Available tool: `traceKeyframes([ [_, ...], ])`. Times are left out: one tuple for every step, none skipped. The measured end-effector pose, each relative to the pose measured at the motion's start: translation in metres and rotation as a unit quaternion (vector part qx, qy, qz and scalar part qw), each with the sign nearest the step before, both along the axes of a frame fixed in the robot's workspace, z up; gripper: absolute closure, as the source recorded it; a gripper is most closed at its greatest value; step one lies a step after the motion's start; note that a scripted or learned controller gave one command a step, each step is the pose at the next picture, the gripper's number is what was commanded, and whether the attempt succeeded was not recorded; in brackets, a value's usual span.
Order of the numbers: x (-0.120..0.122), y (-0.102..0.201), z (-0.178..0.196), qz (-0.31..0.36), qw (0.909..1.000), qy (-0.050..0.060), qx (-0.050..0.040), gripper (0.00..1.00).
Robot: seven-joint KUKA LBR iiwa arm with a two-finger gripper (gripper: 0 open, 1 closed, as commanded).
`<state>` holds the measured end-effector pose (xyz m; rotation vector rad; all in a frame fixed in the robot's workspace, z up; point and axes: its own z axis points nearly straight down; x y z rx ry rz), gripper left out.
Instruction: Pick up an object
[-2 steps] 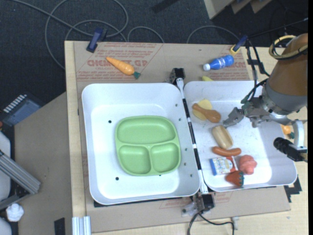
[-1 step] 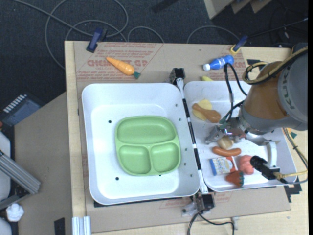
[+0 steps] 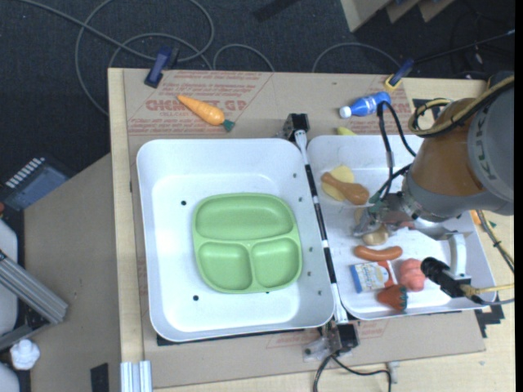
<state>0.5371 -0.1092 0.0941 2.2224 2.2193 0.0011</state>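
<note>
Camera view: the worktop point(image 3: 270, 84) is a tan board printed with red lettering, carrying two shallow white plastic bins with rounded corners, side by side.

The left bin point(image 3: 163, 219) holds a smooth pale-green tray point(image 3: 247, 242) with three compartments. It lies near the bin's middle, with bare white floor all round it.

The right bin point(image 3: 359, 305) is crowded. At its 10 o'clock lies a glossy hot dog bun point(image 3: 344, 186) in tan and yellow. Near the middle is a small round beige piece point(image 3: 375, 237), touching or just under the claw point(image 3: 377, 217). Toward 6 o'clock come a slim orange sausage point(image 3: 377, 252), a flat blue-and-white packet point(image 3: 369, 277), a pink lump point(image 3: 412, 274) and a red strawberry-like piece point(image 3: 393, 297), all close together.

The grey arm with its orange band point(image 3: 441, 158) enters from 3 o'clock. The claw hangs low over the bin's middle; whether it is apart or together cannot be told.

Outside the bins, at 12 o'clock, an orange plastic carrot point(image 3: 203, 110) and a blue-and-white bottle point(image 3: 364, 105) lie on the board.
</note>
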Motion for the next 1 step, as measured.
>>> traceKeyframes([
  [0.0214,0.0732,0.0909,0.002,1.0000,0.000,0.0004,1.00],
])
